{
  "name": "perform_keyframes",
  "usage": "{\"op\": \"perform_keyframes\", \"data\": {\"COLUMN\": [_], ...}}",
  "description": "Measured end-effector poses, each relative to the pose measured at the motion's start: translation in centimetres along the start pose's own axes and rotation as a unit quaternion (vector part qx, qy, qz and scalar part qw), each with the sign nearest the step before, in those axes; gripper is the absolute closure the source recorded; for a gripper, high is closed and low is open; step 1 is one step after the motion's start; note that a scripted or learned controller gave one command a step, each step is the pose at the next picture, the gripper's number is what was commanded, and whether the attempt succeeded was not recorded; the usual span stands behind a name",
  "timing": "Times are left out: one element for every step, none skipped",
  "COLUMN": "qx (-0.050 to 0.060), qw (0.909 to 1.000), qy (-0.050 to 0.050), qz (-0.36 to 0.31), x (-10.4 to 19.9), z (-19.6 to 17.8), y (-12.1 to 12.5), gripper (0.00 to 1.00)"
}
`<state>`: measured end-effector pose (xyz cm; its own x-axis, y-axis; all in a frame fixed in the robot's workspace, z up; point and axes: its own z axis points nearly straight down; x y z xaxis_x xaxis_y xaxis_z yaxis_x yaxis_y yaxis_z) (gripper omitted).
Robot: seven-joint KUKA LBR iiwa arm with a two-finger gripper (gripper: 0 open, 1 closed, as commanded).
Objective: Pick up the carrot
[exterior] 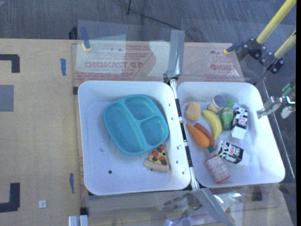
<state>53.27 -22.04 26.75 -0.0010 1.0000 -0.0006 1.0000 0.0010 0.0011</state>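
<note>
The carrot (198,135) lies in the right bin (270,161), just beside the banana (212,122) (a red sausage (205,129) touches it too). The blue plate (136,123) sits in the left bin (94,168).

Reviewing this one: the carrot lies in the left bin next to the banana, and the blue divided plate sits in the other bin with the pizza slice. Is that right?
Not quite. The camera view shows the carrot in the right bin, not the left, next to the banana. The rest holds: the blue divided plate sits in the other bin, the left bin, with the pizza slice.
</note>
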Motion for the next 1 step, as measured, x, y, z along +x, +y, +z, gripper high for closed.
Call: {"op": "perform_keyframes", "data": {"qx": [-0.001], "qw": [0.9950], "qy": [0.000], "qz": [-0.100], "x": [1.38], "z": [15.09], "y": [5.49], "gripper": [0.00]}}
